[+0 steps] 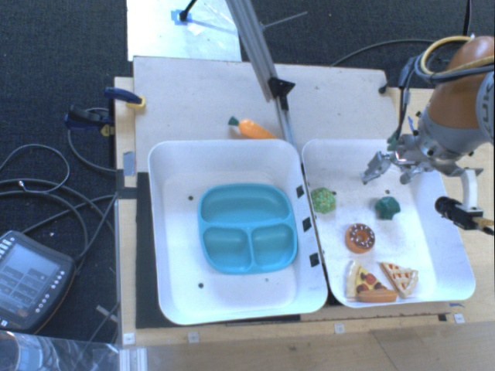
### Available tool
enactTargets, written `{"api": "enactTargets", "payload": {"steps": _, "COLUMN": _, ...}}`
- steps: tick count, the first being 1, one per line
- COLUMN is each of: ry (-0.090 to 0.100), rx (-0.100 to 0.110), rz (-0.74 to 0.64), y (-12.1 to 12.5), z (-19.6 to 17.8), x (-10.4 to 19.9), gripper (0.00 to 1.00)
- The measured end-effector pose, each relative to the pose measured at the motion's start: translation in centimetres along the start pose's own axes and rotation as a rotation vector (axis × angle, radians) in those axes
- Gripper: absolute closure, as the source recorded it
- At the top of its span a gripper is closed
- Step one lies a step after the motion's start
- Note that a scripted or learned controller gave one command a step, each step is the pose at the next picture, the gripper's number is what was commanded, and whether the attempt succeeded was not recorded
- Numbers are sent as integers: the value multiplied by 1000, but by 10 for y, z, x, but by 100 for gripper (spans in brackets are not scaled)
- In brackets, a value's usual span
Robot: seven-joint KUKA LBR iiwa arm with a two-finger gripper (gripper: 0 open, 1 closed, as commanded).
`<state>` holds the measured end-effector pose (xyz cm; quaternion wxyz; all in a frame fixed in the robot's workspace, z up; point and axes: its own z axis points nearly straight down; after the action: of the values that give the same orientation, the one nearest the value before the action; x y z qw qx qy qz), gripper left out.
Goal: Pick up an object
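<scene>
The gripper [389, 170] hung over the upper part of the right bin [456, 273], fingers spread apart and gripping nothing, with the dark green piece [387, 206] lying just below it on the bin floor. Further down that bin sat the light green broccoli [323, 200] at its left wall, the donut [360, 238] mid-bin, and the pizza slice [366, 282] and waffle wedge [399, 277] along the lower edge. Centre-frame, the left bin [174, 284] held a blue divided plate [248, 228], and a toy carrot [249, 129] lay on the bench just above that bin's upper rim.
</scene>
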<state>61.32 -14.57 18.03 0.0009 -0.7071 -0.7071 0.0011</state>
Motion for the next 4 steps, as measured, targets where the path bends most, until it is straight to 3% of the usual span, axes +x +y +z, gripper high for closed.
{"api": "enactTargets", "payload": {"steps": 1, "ry": 1, "rx": 2, "rz": 0, "y": -1, "z": 63, "x": 0, "gripper": 0}}
{"api": "enactTargets", "payload": {"steps": 2, "ry": 0, "rx": -7, "rz": 0, "y": 1, "z": 48, "x": 0, "gripper": 100}}
{"api": "enactTargets", "payload": {"steps": 3, "ry": -2, "rx": -11, "rz": 0, "y": -2, "z": -15, "x": -4, "gripper": 100}}
{"api": "enactTargets", "payload": {"steps": 4, "ry": 0, "rx": -7, "rz": -4, "y": 0, "z": -26, "x": -4, "gripper": 100}}
